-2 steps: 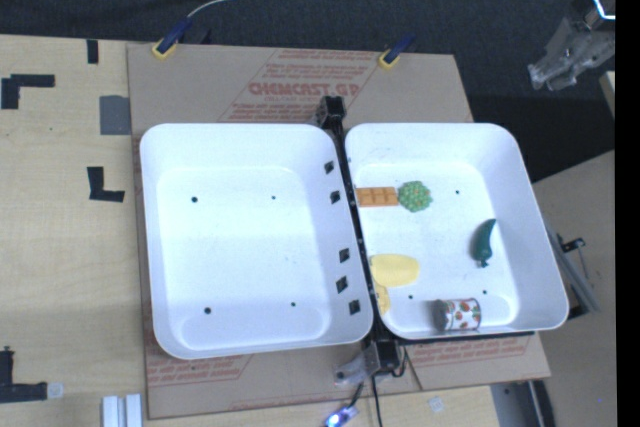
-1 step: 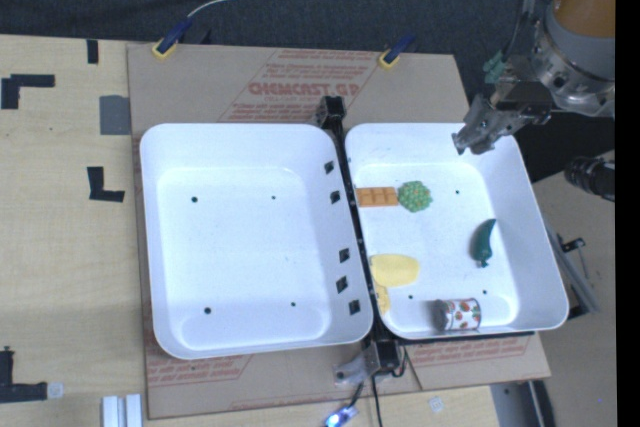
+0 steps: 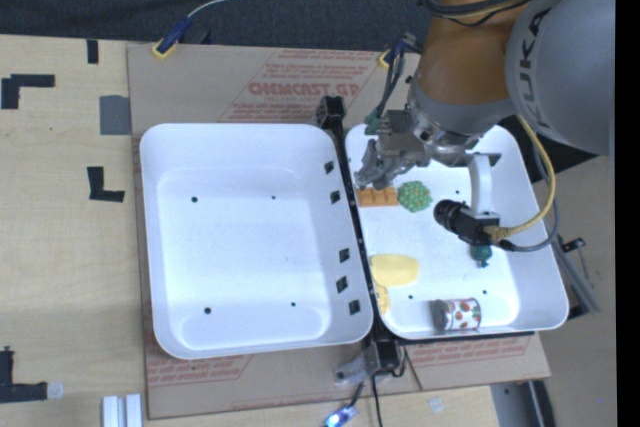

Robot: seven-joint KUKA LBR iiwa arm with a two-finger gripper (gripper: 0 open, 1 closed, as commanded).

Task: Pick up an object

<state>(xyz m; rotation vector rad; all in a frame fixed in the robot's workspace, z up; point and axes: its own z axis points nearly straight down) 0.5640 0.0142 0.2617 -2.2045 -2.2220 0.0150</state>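
The left bin point(image 3: 240, 235) lies on a cardboard sheet point(image 3: 290, 85) that covers the bench top, its white floor bare but for a few small dark dots. Black clips point(image 3: 345, 255) run down the seam where it meets the right bin point(image 3: 535, 305).

In the right bin, just past that seam and near the bin's far-left corner, the gripper point(image 3: 372, 177) is down low over the floor. Its tips point at a small orange block point(image 3: 374, 199) that lies flat just below them; whether they touch it, and how far apart they stand, cannot be told from this angle. Touching the block's right end is a green bumpy ball point(image 3: 415, 195).

Nearer the front, by the left wall, lies a yellow lemon-shaped piece point(image 3: 394, 268). Close to the front edge, toward the middle, a small can with a red-and-white label point(image 3: 458, 315) lies on its side.

Right of the ball, a black cylindrical fitting point(image 3: 458, 218) on the arm's wrist hangs over the bin's middle, with a yellow cable point(image 3: 535, 215) looping from it. The grey arm point(image 3: 570, 55) with its orange band point(image 3: 470, 25) fills the far-right corner.
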